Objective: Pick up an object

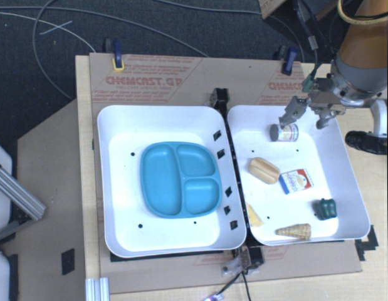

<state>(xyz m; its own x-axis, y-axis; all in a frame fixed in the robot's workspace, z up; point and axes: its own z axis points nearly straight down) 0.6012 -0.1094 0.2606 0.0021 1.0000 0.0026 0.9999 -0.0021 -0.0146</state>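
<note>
The claw (311, 113) hangs over the far end of the right bin (344, 168), at about one o'clock in the view, its two fingers spread apart with nothing between them. One finger (293, 113) sits just above and beside a small can (285, 132) lying on its side; the other finger is off toward three o'clock, above bare bin floor.

If the can is the target, the likely trouble is that it is not centred in the opening. It lies under the nine o'clock finger rather than between the two, so a straight descent could land that finger on top of it, or knock it rolling toward the bin wall. A round can on its side would probably also squirt out when squeezed across its curve.

The can is short and silvery with a pale label, its round end facing nine o'clock, and it touches nothing else. Well apart toward six o'clock lie a tan bread roll (264, 170), a small red and blue carton (296, 181), a dark green block (325, 209), a cone-shaped wafer (294, 232) and a yellowish wedge (253, 216). The left bin (112, 168) holds a blue divided plate (180, 179).
</note>
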